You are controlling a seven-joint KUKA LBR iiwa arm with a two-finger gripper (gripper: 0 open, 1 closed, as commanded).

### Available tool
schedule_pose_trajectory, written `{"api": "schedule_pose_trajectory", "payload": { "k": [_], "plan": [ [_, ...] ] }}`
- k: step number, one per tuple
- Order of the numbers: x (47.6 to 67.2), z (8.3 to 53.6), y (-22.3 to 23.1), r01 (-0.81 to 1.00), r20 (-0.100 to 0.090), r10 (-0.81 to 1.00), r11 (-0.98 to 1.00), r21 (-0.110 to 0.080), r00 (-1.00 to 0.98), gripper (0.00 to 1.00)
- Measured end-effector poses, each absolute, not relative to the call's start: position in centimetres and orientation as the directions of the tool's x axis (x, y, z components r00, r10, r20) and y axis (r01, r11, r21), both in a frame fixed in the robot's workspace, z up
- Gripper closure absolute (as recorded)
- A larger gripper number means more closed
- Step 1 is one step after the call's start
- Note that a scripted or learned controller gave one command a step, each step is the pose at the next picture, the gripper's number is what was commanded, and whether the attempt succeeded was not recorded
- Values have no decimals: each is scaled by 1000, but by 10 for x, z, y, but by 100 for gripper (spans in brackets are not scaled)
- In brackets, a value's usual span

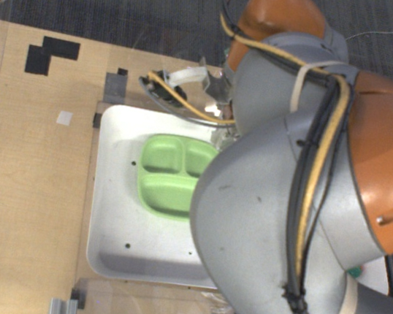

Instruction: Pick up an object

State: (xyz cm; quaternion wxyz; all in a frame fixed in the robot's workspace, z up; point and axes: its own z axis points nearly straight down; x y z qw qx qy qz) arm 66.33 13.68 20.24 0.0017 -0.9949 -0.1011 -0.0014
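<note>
The green tray (pixel 167 177) looks like smooth, matt plastic. The white bin (pixel 112 198) is smooth with a faint sheen. The bench (pixel 26 185) shows pale wood grain. The arm (pixel 267 223) has glossy grey and orange shells.

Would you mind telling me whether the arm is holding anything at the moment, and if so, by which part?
It cannot be told: the arm covers its own tool. The green tray lies in the white bin.

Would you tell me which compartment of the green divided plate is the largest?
The long compartment on the green divided plate, nearest the camera; the two beyond it are smaller.
</note>
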Motion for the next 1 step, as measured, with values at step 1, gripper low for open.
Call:
{"api": "schedule_pose_trajectory", "payload": {
  "k": [1],
  "plan": [
    [663,187,164,201,3,201,-979,-4,979,100]
  ]
}}
